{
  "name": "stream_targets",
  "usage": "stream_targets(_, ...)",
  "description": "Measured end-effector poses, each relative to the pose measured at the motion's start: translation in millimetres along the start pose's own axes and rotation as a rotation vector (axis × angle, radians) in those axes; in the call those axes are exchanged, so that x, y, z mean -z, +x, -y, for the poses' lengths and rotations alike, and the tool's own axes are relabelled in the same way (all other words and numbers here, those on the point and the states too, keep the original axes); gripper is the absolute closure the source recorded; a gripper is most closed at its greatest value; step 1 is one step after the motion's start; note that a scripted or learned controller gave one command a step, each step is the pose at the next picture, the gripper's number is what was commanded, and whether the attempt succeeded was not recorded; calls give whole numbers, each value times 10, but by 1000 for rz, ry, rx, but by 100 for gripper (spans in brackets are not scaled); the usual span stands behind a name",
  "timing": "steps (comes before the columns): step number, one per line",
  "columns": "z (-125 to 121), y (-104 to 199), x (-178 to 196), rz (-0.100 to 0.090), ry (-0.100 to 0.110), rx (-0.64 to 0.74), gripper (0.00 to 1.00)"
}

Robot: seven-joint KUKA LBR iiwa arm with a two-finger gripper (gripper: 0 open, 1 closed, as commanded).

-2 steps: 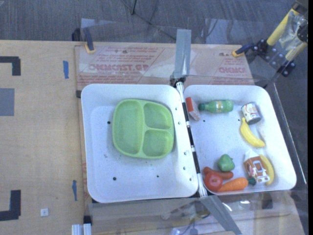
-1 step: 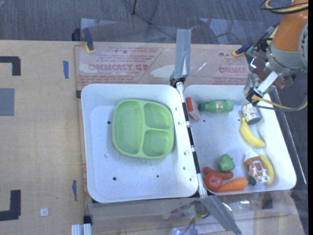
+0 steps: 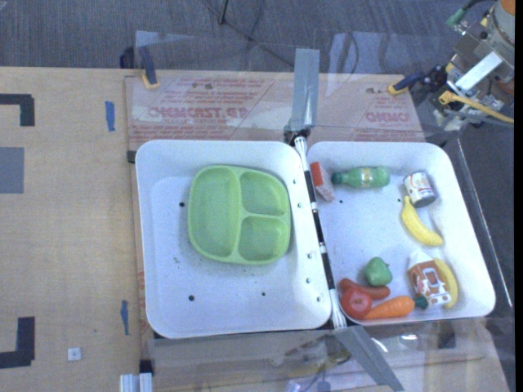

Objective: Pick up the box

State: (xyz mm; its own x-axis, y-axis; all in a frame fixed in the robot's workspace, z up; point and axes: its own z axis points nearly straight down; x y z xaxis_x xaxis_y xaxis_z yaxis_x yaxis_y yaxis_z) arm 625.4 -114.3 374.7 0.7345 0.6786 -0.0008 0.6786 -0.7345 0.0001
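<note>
Camera view has the gripper hanging past the far right corner of the right bin, its state impossible to tell, while the box lies well apart by the near right corner, long axis roughly front-to-back.

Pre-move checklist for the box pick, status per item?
1. Box visible in the right bin, near its front corner: ok.
2. Room around the box: not ok. A banana lies against its right side and a carrot sits close on its left.
3. Gripper lined up over the box: not ok. It is parked beyond the bin's far right corner.
4. Finger opening: cannot tell.
5. Path along the right side of the bin: a second banana and a can lie below it; ok if the arm travels high.
</note>
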Motion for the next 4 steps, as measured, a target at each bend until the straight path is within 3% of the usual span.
stream_targets(1, -79, 388, 606, -1, -1, -265, 100)
stream_targets(2, 500, 648, -1861, 1, 3, -347, 100)
stream_targets(3, 387, 607, -367, -3, -1, -547, 100)
stream_targets(4, 275, 267, -194, -2, 0, -546, 100)
